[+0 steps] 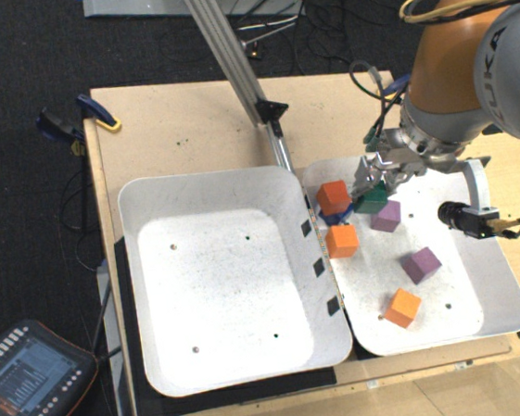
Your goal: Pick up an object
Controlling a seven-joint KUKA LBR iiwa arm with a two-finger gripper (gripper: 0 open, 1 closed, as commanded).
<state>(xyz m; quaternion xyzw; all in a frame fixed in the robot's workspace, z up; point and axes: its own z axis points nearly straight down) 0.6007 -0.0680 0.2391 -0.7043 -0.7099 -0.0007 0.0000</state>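
You are looking down at a slant on a wooden bench (184, 118) that carries two shallow white bins side by side: the left bin (148, 206) and the right bin (495, 306). Count the blocks in the right bin: three orange, two purple, one dark green, and a small blue piece. One orange block (333, 194) sits at the bin's upper left, with the blue piece (333, 214) touching its lower edge; a second orange block (342, 241) lies just below these, close to the wall shared with the left bin; the third orange block (403, 307) rests well apart, toward the near side. One purple block (386, 216) lies just beside the green block (370, 202), and the other purple block (421, 264) lies between that pair and the third orange block. The arm (467, 58), grey with an orange band, reaches in from your right, and its tool (375, 178) stands low over the upper part of the right bin, directly above the green block and apparently touching its upper edge. You cannot tell from this view whether the tool is spread or closed, nor whether anything is gripped. A handheld control pendant (28, 378) lies off the bench at your lower left.
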